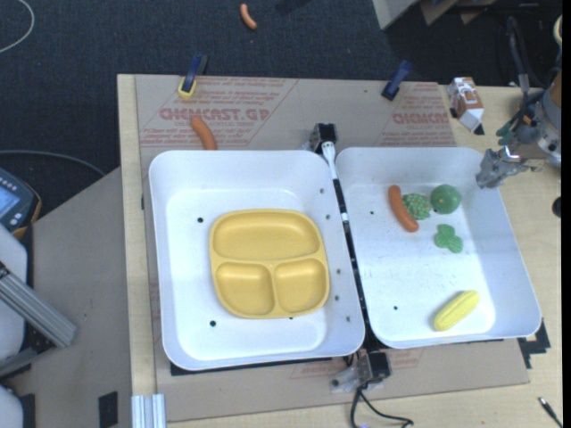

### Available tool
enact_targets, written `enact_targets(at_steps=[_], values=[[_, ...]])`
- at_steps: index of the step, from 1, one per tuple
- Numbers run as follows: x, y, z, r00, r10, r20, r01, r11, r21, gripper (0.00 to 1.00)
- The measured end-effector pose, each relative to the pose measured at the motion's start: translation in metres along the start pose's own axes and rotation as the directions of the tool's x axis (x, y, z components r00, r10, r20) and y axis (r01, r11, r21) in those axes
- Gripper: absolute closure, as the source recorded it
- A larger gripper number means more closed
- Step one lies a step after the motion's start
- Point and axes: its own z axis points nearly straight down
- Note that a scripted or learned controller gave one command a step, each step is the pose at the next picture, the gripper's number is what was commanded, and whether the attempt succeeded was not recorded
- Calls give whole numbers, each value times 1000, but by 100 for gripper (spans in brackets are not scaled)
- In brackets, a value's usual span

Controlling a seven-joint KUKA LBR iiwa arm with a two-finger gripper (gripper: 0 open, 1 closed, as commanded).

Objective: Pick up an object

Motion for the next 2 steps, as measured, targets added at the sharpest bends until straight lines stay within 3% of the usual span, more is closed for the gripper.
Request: enact_targets(at_steps=[1,2], values=[[0,1,-20,1000,0,0,0,1000,1,100],[48,-10,-29,1000,-4,-6,4,1000,7,100]])
